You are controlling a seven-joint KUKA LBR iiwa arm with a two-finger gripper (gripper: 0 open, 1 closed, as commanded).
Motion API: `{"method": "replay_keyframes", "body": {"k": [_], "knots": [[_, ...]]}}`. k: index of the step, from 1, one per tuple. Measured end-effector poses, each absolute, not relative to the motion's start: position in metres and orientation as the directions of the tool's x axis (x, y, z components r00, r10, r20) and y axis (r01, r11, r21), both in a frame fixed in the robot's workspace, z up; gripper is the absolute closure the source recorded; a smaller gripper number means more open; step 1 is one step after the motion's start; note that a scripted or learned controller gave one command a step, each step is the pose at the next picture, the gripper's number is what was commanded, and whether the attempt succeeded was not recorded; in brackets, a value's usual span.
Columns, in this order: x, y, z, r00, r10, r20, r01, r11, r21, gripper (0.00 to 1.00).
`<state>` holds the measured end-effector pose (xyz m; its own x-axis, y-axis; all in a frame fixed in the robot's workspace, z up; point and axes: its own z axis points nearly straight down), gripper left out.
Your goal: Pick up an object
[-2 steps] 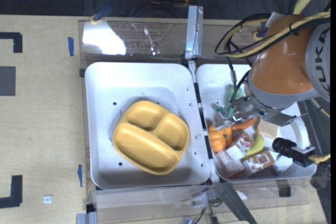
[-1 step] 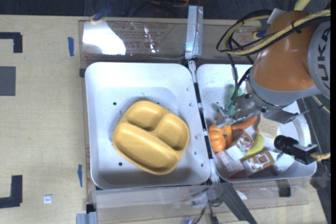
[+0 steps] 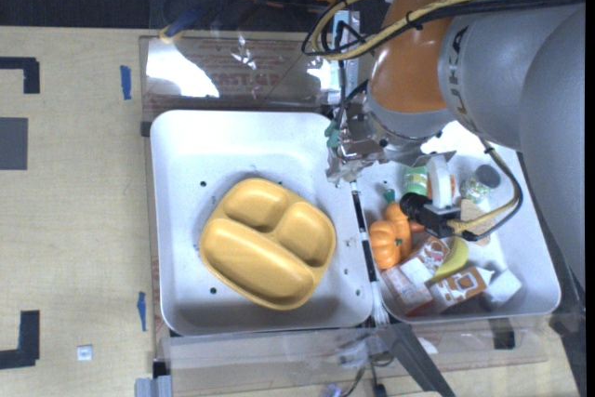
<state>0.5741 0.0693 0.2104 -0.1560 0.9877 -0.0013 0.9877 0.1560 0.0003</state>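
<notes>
Two bins: bread point(image 3: 269, 240) left bin point(image 3: 177, 144); pumpkin point(image 3: 390, 237) right bin's left edge.
My gripper point(image 3: 346, 153): over the divider, grip unclear.

My pincer point(image 3: 342, 165) hangs over the wall between the two bins. The tray point(image 3: 268, 242) lies in the left bin point(image 3: 181, 144). In the right bin point(image 3: 535, 288), the pumpkin point(image 3: 389, 235) sits left of the banana point(image 3: 453, 258), with cartons point(image 3: 437, 285) in front.
</notes>
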Motion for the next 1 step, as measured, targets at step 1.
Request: {"method": "replay_keyframes", "body": {"k": [1], "knots": [[0.5686,0.1614,0.2016,-0.469,0.883,-0.001,0.883,0.469,0.001,1.00]]}}
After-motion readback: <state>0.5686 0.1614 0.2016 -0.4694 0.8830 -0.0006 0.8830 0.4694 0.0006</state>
